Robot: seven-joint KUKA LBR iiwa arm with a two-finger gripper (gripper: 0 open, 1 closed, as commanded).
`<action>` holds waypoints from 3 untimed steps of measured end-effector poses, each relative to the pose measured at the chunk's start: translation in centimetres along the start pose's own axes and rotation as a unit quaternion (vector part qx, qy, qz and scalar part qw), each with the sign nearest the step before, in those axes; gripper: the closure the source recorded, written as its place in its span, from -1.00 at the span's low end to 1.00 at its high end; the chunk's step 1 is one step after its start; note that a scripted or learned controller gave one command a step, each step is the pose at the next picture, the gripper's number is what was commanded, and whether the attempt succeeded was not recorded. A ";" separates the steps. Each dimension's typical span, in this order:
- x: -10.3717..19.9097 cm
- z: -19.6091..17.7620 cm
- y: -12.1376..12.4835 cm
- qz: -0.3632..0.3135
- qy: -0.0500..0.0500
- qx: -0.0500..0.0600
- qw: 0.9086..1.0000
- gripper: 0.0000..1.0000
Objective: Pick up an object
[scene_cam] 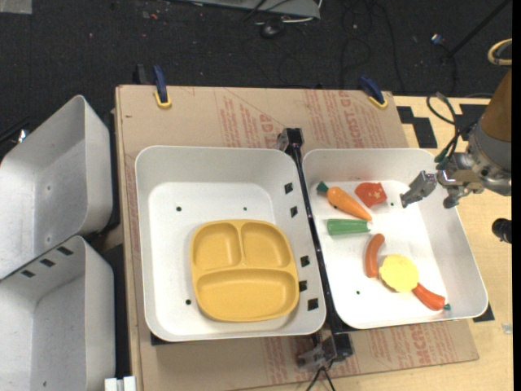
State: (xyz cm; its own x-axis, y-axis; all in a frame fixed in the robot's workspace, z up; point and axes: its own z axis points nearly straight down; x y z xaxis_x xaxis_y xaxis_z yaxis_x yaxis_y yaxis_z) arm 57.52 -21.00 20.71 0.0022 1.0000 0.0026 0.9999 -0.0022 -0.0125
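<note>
The right bin [456,235] holds several toy foods: a carrot [348,203], a red strawberry-like piece [371,193], a green bean [348,227], a sausage [374,255], a yellow round piece [399,273] and a small orange-red pepper [430,297]. My gripper [423,190] hangs over the bin's upper right part, to the right of the red piece and apart from it. Its fingers stand open with nothing between them.
The left bin [163,194] carries a yellow divided plate [243,270]. Two more white bins [49,177] stand off the bench at the left. A black divider with clips [305,218] runs between the two bins. The arm [496,129] enters from the right.
</note>
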 end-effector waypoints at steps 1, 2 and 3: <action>0.1 -0.7 0.3 -0.002 -0.002 -0.006 1.000 -1.00; -0.3 5.5 -0.1 0.000 -0.001 -0.004 1.000 -1.00; -0.2 10.8 -0.1 -0.001 -0.001 -0.005 1.000 -1.00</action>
State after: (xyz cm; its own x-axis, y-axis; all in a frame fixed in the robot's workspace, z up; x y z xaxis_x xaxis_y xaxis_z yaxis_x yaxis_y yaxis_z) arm 57.27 -21.19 9.90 0.0005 1.0000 0.0006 1.0000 -0.0005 -0.0031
